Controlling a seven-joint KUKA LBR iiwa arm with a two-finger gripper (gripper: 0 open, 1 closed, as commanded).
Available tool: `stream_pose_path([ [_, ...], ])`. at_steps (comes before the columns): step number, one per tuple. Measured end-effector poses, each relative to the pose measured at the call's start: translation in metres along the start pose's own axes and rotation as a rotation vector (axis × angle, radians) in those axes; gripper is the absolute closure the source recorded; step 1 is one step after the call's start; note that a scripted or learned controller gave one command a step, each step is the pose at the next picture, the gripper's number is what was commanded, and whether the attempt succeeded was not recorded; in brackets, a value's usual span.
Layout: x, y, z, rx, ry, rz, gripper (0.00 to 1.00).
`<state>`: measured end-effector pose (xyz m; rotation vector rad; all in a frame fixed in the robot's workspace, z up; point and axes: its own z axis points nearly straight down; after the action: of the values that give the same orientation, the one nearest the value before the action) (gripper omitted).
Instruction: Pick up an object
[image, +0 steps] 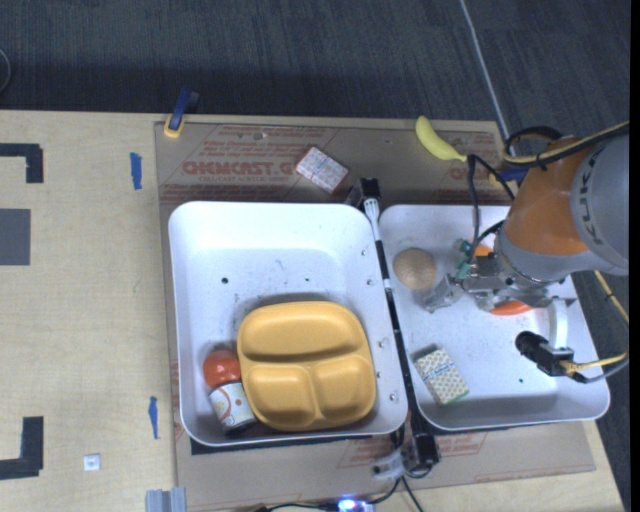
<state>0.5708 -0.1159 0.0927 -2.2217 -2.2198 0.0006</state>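
The right bin (560, 400) holds a tan ball (414, 267) near its far left corner and a small green-patterned box (441, 375) near its front left. My gripper (441, 294) hangs low over this bin, just right of and in front of the ball, close to it. A red-orange thing (510, 308) peeks out from under the wrist, mostly hidden. In the left bin (200, 250) lie a large yellow compartment tray (303, 362) and a red-and-white canister (227, 388) at the tray's left.
The arm and its orange band (545, 215) cover the right bin's far right part. Beyond the bins, on the cardboard, lie a yellow banana-shaped thing (437, 140), a small patterned packet (320, 168) and a blue clip (180, 108).
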Motion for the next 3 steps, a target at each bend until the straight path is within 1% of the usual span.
stream_pose_path([
  [1, 0.012, -0.064, 0.007, -0.002, 0.0, 0.0, 0.0],
  [2, 0.02, -0.084, 0.007, -0.003, 0.0, 0.0, 0.0],
  [3, 0.024, -0.09, 0.007, -0.004, 0.0, 0.0, 0.0],
])
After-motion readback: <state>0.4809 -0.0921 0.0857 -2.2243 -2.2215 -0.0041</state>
